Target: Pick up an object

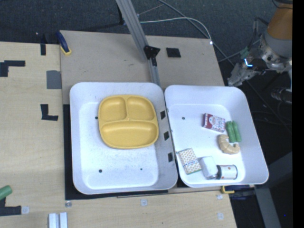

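In the right bin, a small red carton; claw state unclear.

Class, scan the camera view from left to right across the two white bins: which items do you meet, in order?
Yellow divided plate → patterned packet → red carton → green cylinder.

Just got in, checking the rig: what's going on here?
Pick attempt, nothing grasped yet. The arm sits at the upper right, off past the right bin. That bin holds a red carton, green piece, croissant, patterned packet and a small bottle. The left bin holds a yellow tray.
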Available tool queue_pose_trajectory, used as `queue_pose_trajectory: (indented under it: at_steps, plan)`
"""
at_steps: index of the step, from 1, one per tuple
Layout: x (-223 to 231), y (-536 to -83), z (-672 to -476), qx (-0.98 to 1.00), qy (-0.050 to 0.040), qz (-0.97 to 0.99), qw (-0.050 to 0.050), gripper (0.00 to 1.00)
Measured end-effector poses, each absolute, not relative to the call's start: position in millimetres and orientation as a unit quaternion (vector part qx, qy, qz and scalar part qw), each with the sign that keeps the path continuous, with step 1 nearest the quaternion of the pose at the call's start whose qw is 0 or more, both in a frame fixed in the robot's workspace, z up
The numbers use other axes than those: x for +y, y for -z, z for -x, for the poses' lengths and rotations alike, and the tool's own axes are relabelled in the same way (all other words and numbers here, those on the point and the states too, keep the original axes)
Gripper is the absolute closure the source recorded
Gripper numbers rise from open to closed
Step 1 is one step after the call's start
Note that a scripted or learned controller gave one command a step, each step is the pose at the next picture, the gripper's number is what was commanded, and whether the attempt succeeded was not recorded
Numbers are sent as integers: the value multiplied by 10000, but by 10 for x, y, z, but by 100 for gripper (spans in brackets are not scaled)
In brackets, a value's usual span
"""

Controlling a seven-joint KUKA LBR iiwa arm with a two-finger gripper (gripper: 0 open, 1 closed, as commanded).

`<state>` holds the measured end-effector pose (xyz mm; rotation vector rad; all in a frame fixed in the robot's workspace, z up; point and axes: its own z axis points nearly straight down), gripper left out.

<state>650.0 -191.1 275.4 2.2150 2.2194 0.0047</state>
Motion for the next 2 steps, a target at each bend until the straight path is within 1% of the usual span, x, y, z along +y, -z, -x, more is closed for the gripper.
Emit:
queue_pose_trajectory:
  at_steps: [1, 2]
  plan:
    - [-1430, -2786, -6413, 7085, 1, -7057, -4, 100]
    - [-916, -2618, -6396, 7090, 6, -7052, -14, 100]
